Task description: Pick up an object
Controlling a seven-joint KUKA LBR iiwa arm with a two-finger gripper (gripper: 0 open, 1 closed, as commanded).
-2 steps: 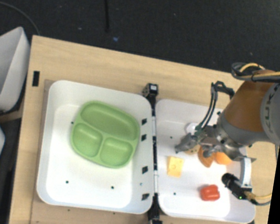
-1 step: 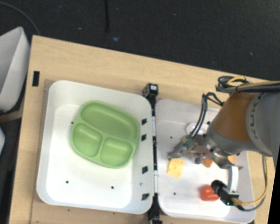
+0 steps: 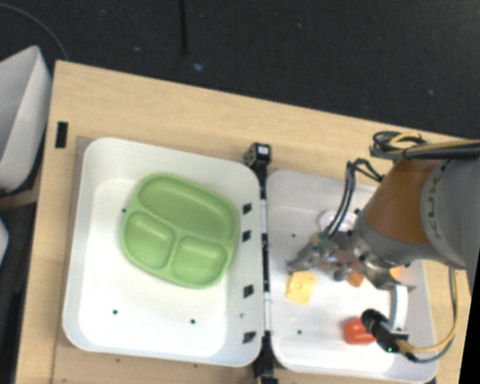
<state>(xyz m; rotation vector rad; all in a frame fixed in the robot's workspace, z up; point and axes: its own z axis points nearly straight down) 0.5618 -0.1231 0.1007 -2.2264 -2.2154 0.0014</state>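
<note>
The grey arm reached in from the right, its orange band sitting just above the wrist. The wrist bent downward and leftward, carrying the gripper low (its fingers too blurred and crowded by cabling to read). Black cables looped beside the wrist.

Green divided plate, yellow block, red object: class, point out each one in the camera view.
Green divided plate [image 3: 181,230], camera view, the ridge where its compartments meet.
Yellow block [image 3: 300,288], camera view, middle of its top face.
Red object [image 3: 356,332], camera view, its visible left part.
</note>
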